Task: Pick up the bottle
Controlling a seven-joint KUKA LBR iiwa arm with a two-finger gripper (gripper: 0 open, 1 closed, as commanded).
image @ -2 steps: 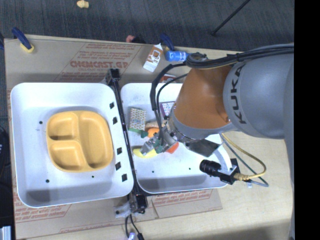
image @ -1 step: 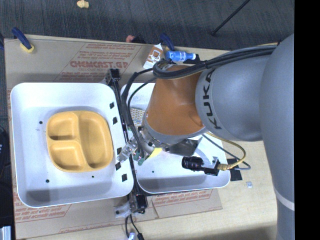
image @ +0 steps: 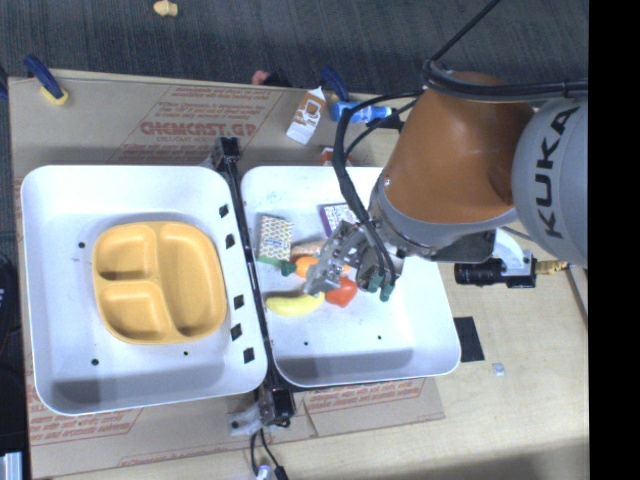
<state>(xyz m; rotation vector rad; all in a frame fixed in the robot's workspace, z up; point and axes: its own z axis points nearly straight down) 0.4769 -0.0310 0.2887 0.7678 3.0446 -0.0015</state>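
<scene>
Camera view. The bench [image: 110,118] is covered with brown printed cardboard and carries two shallow white bins side by side, meeting at a black hinge strip with clips. Beyond the bench, dark grey carpet [image: 300,18] runs along the top of the view, with a small yellow scrap [image: 165,8] lying on it. Blue clamps [image: 45,78] grip the cardboard's far edge, and a small printed carton [image: 307,115] lies near the right bin's far rim.

The left bin [image: 50,268] holds a yellow divided tray [image: 160,278], resting flat near its centre.

The right bin [image: 420,338] holds a cluster of small items: a patterned packet [image: 274,236], a purple-printed card [image: 333,213], a yellow banana-shaped piece [image: 293,306] and an orange-red piece [image: 342,293] just beside it. No bottle can be told apart with certainty in this cluster; the arm hides part of it.

The arm [image: 470,158] reaches in from the right, its orange band over the right bin. The gripper [image: 345,263] sits low among the cluster, touching or just above the items. Whether its fingers are spread or closed cannot be told.
</scene>
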